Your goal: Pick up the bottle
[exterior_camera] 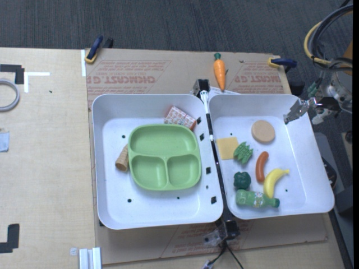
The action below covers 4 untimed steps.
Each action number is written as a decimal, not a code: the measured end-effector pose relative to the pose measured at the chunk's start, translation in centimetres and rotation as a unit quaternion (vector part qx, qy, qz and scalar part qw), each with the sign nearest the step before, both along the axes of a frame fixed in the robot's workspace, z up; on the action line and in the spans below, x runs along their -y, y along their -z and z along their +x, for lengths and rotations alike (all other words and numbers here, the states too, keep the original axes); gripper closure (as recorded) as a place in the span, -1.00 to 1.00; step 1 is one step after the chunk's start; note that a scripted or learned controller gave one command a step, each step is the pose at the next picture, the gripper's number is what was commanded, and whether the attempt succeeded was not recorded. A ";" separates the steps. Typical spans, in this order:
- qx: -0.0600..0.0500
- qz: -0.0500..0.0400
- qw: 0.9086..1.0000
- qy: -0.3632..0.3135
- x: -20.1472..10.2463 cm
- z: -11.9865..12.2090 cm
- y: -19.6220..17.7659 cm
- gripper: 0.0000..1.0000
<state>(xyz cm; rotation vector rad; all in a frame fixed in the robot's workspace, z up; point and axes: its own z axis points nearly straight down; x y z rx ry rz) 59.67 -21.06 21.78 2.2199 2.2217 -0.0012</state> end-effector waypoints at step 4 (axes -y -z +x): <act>-0.001 0.000 0.995 0.097 -19.7 -12.0 2.6 1.00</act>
